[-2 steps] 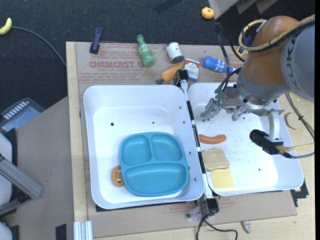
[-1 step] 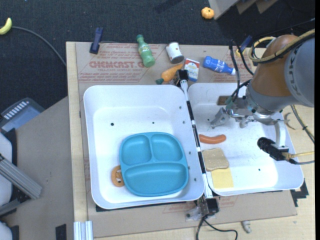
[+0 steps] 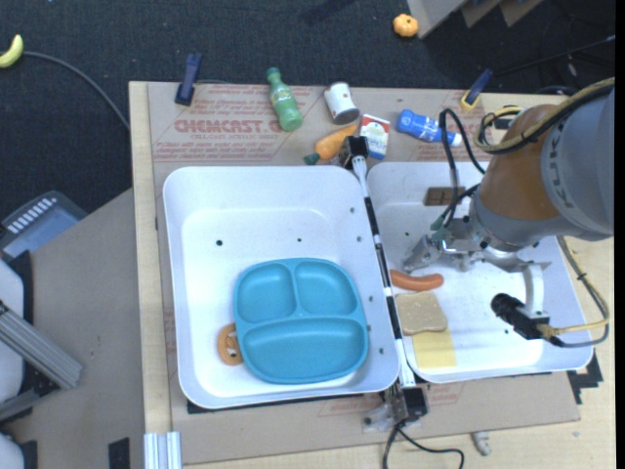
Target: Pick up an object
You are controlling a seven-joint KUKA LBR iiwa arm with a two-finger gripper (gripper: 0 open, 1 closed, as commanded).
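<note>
The gripper (image 3: 427, 253) hangs near the right white bin's (image 3: 488, 362) left wall; jaw state unclear. Centre over the orange-red sausage (image 3: 417, 281), descend vertically, avoiding the bread slice (image 3: 422, 313).

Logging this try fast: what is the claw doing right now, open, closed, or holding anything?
Claw: low in the right bin just above the hot dog; open or closed cannot be told.

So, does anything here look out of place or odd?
Yes. Several toys lie on the cardboard behind the bins: a green bottle on its side, a white can, a carrot and a blue bottle. In the left bin, a pretzel is partly tucked under the blue tray.
</note>
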